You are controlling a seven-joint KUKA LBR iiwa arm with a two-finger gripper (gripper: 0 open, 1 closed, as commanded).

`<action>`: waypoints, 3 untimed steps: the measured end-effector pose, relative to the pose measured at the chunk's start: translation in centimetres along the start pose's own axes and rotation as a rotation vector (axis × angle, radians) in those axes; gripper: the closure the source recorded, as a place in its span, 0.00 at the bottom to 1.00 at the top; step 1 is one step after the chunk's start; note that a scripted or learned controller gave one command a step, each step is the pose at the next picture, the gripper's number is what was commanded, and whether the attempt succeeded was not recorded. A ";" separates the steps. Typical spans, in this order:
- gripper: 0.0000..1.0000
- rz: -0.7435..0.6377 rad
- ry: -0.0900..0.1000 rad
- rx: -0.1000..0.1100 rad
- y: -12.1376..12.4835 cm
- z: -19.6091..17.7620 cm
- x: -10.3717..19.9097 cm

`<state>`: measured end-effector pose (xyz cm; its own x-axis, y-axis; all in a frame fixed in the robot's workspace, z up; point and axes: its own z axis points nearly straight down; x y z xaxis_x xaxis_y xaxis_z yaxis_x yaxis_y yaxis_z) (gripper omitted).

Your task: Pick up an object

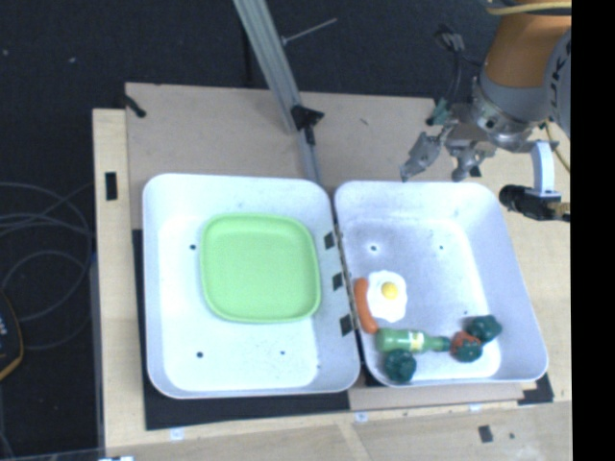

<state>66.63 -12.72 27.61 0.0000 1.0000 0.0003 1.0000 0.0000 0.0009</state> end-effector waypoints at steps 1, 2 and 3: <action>0.00 0.001 -0.001 0.004 -0.3 4.2 -0.2; 0.00 0.001 -0.001 0.005 0.3 10.2 -0.5; 0.00 0.001 -0.001 0.004 -0.1 14.5 -0.8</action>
<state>66.57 -13.56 13.10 0.0008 1.0000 -0.0006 1.0000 -0.0008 -0.0031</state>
